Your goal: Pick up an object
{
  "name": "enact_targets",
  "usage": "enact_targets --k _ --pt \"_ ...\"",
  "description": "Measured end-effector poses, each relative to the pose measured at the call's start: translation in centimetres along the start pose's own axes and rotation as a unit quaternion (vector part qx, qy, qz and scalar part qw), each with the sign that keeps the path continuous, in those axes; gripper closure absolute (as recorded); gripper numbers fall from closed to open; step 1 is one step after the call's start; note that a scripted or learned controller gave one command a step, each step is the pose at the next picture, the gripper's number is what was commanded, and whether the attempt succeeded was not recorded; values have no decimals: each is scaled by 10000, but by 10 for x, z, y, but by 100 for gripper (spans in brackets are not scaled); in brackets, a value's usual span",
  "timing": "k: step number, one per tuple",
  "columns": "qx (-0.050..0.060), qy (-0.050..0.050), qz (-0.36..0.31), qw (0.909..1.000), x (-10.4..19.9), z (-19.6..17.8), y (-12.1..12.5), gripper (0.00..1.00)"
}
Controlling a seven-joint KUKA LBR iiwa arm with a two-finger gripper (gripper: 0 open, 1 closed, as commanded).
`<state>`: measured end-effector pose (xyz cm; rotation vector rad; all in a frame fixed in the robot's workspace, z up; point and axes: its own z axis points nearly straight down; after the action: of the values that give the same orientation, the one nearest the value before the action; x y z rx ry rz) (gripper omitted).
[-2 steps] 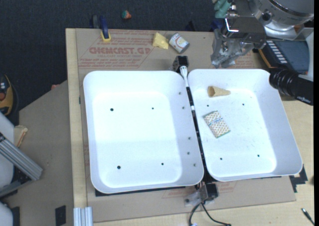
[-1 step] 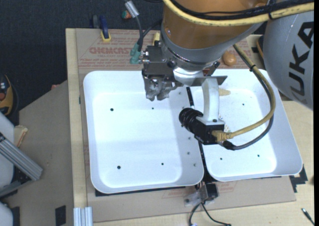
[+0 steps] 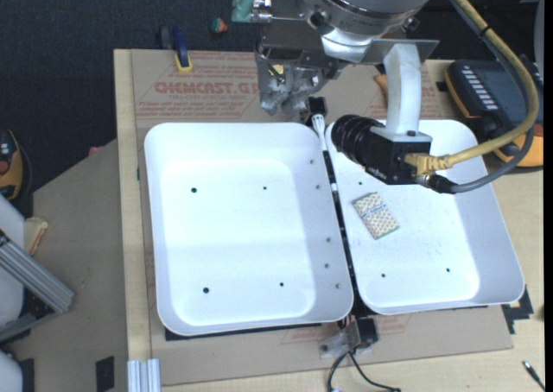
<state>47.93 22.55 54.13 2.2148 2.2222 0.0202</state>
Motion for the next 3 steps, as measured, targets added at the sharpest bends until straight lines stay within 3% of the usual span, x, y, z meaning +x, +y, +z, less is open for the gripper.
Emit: enact_targets --k 1,3 --pt "41 -18 -2 10000 0 -5 0 100" --pt "14 -5 -19 10000 2 -26 1 100"
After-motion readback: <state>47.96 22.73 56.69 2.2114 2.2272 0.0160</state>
